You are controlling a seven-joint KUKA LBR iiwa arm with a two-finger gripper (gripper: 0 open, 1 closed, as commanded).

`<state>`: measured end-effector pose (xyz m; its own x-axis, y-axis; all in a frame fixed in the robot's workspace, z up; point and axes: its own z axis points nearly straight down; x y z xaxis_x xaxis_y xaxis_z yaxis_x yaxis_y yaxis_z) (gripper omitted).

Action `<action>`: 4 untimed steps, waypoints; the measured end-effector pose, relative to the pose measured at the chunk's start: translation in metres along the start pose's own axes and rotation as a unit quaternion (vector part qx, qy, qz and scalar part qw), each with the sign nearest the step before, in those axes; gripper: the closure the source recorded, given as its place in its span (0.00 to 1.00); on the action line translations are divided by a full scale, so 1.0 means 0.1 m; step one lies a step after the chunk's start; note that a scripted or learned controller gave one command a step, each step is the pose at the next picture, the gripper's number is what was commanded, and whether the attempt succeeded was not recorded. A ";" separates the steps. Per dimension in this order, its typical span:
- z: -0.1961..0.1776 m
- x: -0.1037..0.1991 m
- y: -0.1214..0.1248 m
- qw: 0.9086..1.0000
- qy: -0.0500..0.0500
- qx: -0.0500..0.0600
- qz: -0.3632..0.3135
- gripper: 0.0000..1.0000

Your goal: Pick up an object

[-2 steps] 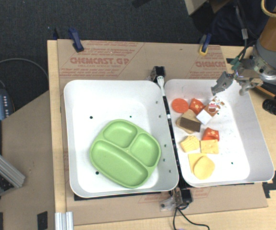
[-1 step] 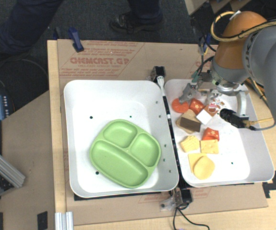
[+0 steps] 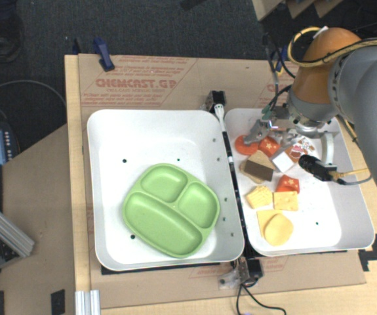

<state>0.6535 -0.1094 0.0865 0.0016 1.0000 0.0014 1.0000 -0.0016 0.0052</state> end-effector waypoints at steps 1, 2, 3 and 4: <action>-0.14 0.00 0.02 1.000 -0.001 -0.003 0.000 1.00; -0.13 0.00 0.01 1.000 -0.001 -0.002 0.000 0.00; -0.04 -0.43 -0.87 1.000 -0.001 -0.002 0.003 0.00; 0.00 0.03 -0.34 1.000 0.000 -0.001 -0.003 0.00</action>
<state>0.6198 -0.1064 0.0859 -0.0051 1.0000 0.0009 1.0000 0.0051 0.0062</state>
